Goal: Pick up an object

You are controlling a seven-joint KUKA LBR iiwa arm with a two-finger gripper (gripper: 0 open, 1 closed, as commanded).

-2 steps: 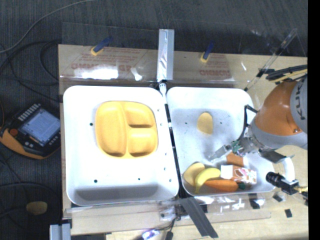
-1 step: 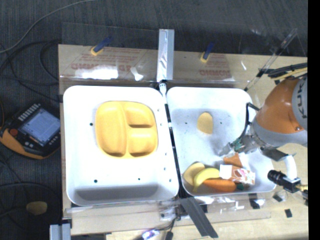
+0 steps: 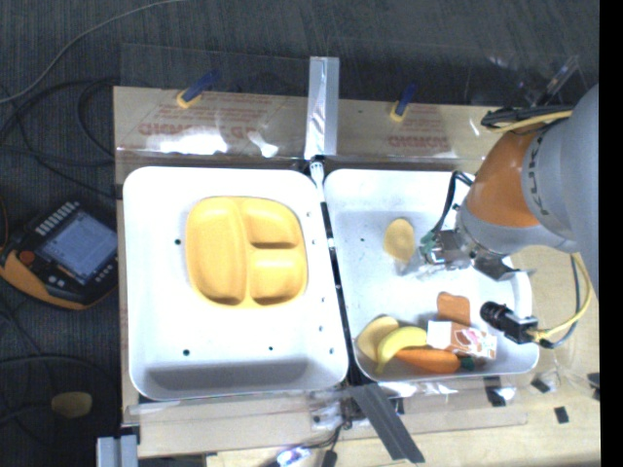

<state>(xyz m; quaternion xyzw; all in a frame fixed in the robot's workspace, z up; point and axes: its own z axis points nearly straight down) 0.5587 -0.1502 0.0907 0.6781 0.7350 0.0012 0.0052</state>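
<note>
Grey rounded arm (image 3: 574, 178), orange wrist band, black and yellow cables

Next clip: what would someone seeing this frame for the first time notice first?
Probably the large yellow divided tray lying alone in the left bin. Next, the grey arm with its orange band reaching in from the right, its gripper low in the right bin beside a pale yellow item. A cluster of toy food, including a banana and a carrot, crowds that bin's near edge.
</note>
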